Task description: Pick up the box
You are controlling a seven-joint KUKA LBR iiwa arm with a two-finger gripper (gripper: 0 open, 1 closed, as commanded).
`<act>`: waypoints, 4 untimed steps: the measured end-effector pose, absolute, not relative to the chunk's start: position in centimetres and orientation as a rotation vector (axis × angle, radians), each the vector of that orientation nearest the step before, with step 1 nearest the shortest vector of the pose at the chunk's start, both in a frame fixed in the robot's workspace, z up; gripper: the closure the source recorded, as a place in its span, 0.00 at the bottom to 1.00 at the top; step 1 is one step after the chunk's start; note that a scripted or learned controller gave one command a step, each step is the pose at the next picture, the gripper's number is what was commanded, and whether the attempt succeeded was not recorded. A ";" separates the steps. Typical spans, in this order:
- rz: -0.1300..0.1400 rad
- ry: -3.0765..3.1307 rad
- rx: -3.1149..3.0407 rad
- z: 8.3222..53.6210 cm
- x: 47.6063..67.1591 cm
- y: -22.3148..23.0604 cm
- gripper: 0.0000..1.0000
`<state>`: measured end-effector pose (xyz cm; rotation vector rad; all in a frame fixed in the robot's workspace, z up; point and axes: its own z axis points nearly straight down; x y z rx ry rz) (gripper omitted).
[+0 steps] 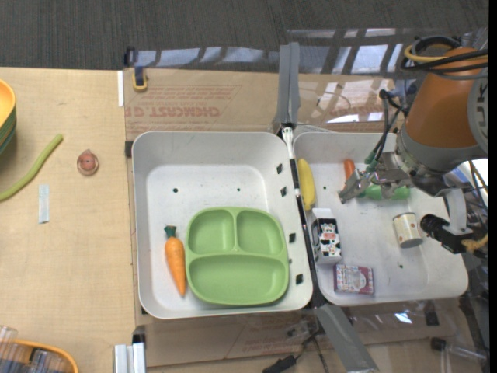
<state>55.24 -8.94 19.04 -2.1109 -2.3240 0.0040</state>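
A small white box (326, 238) with black and red print lies in the right bin (435, 286), close to its left wall. A flat pink box (354, 278) lies just in front of it, near the bin's front edge. My gripper (357, 188) hangs over the back part of the right bin, behind and to the right of the white box and apart from it. A green object (386, 192) sits right beside the gripper, partly hidden by it.
The right bin also holds a banana (306, 183), a small red-orange item (349, 168) and a pale cylinder (405, 230). The left bin (147, 208) holds a green divided plate (236, 256) and a carrot (175, 263). Small items lie on the wooden table at left.
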 end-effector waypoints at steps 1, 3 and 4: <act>0.004 -2.137 -2.302 16.4 61.0 -10.8 0.00; 0.005 -2.142 -2.296 11.2 54.4 -9.5 0.00; -0.001 -2.143 -2.300 12.3 47.8 -11.3 0.00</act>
